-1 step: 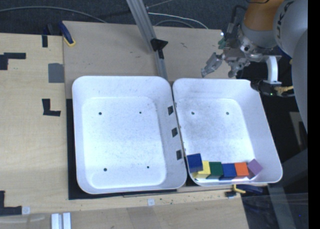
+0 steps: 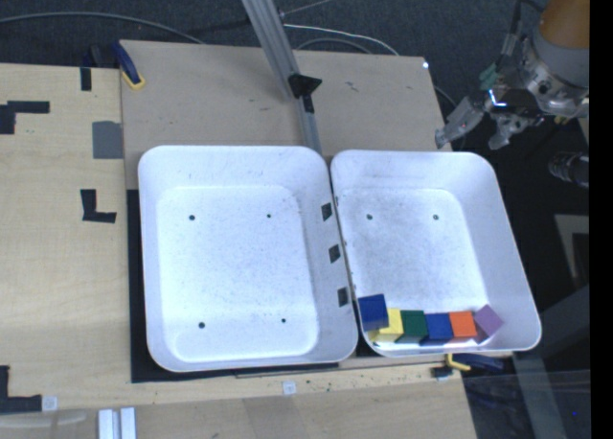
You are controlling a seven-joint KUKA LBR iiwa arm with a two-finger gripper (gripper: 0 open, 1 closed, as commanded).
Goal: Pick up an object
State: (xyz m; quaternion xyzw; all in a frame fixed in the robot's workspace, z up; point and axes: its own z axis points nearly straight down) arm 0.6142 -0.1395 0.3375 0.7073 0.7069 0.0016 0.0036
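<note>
Several small blocks lie in a row along the near wall of the right bin [image 2: 418, 161]: a blue block [image 2: 372, 310], a yellow one [image 2: 388, 331], a green one [image 2: 413, 323], a second blue one [image 2: 439, 327], an orange one [image 2: 463, 324] and a purple one [image 2: 488, 318]. My gripper [image 2: 473, 133] hangs above the bench just beyond the right bin's far right corner, well away from the blocks. Its two fingers are spread apart, open, with nothing between them.
The left bin [image 2: 230, 155] sits beside the right one, their inner walls touching. A slanted metal pole [image 2: 265, 20] crosses the far bench toward the seam between the bins. A blue and yellow clamp [image 2: 129, 65] lies at the far left, another [image 2: 467, 362] below the right bin.
</note>
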